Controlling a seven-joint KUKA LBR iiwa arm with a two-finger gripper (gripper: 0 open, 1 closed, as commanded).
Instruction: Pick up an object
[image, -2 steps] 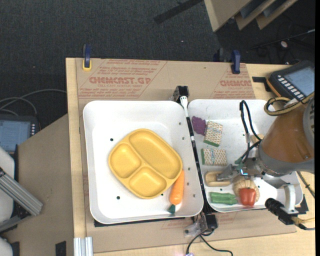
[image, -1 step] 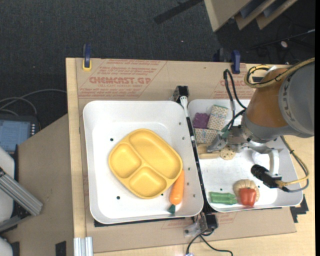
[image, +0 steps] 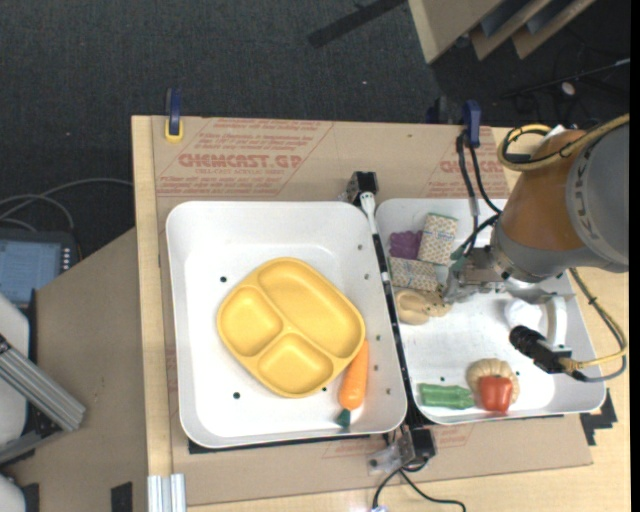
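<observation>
Carrot (image: 353, 385) beside yellow plate (image: 290, 325) | arm (image: 560, 210) over right bin (image: 570, 395)

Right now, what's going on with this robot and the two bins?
The grey arm reaches into the right bin, its pincer low among small items near a beige piece. Whether it has gripped anything cannot be told. A tomato-like red toy and a green piece lie nearer the front. In the left bin sit a yellow divided plate and a toy carrot.

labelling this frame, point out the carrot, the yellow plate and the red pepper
carrot (image: 355, 379), camera view, middle of its orange body
yellow plate (image: 290, 325), camera view, central divider
red pepper (image: 497, 392), camera view, its red side
</observation>
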